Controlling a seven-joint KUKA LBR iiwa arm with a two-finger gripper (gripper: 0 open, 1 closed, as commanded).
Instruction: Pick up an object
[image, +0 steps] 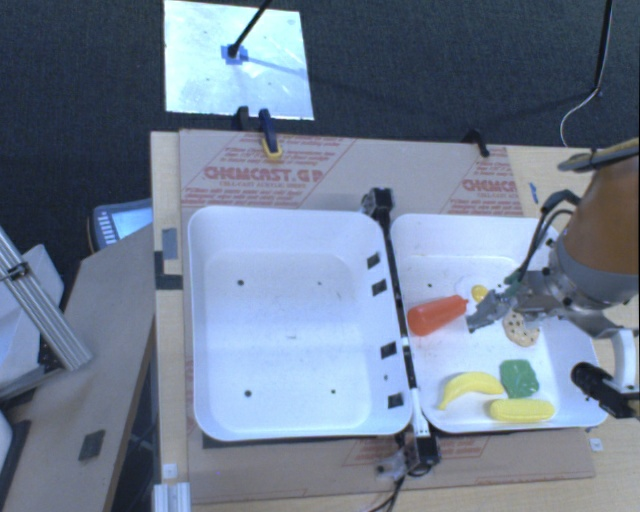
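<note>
Roughly crosswise, carrot (437, 315), tip seemingly right

The arm (605, 235) comes in from the right edge of the bench, its orange band showing broad above the grey wrist (585, 290). The wrist bends down and to the left, so that the claw (484, 316) hangs low over the right bin, near that bin's middle and pointing toward the divide between the two bins. A dark cable loops along the wrist's near side.
</note>
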